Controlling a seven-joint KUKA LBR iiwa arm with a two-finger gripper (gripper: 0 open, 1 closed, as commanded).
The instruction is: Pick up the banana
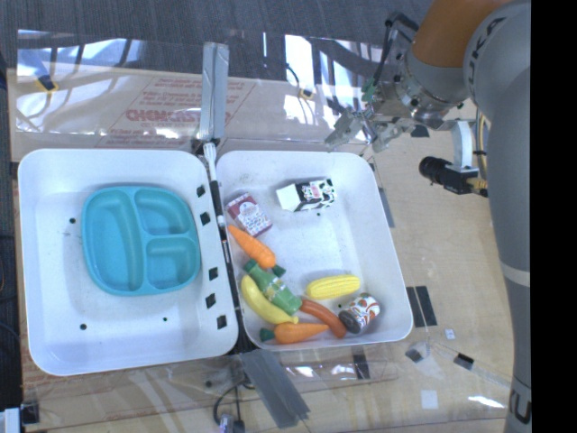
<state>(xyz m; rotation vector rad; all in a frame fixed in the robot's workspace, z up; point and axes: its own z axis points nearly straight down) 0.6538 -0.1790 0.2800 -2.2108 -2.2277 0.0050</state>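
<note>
The yellow banana lies in the right bin against its left wall, near the front. A green item rests across its middle. My gripper hangs above the back rim of the right bin, far from the banana. Its two fingers are spread, so it is open, with nothing between them.
Around the banana lie an orange carrot, a second carrot, a red-orange piece, a yellow corn cob and a small can. A black-and-white carton and a red packet sit further back. The left bin holds a blue divided plate.
</note>
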